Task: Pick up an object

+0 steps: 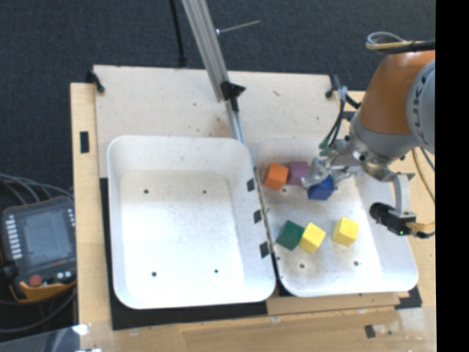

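Observation:
My gripper hangs over the back of the right bin, reaching in from the right. A blue block sits directly at its tip, partly covered by it; whether the block is gripped or just lying below is unclear. Left of the gripper, an orange cube and a purple block lie side by side. Toward the front of the bin sit a green cube and two yellow cubes.
The left bin lies beside the right one, sharing a raised middle rim. A slanted metal pole rises behind the bins. A black cable part hangs off the arm above the right bin's right side.

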`<action>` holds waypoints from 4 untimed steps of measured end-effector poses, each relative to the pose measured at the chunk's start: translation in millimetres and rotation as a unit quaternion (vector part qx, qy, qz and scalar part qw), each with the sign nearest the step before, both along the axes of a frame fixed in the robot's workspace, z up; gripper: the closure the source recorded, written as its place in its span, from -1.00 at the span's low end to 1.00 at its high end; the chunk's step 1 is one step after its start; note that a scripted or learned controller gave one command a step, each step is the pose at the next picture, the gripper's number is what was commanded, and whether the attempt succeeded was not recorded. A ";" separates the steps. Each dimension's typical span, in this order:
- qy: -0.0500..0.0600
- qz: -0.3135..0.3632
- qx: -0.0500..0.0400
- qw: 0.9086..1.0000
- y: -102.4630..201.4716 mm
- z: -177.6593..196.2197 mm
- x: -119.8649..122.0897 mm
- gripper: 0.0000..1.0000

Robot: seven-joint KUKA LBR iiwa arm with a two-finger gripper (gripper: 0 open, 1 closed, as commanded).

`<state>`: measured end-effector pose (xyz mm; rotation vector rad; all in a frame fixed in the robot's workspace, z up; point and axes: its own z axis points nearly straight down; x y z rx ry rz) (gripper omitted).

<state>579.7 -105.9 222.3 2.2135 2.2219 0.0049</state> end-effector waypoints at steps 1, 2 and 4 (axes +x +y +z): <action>0.000 0.000 0.000 1.000 -1.2 44.3 1.4 1.00; 0.003 0.001 0.001 1.000 57.4 35.4 6.1 1.00; 0.004 0.001 0.002 1.000 169.0 31.2 -11.0 1.00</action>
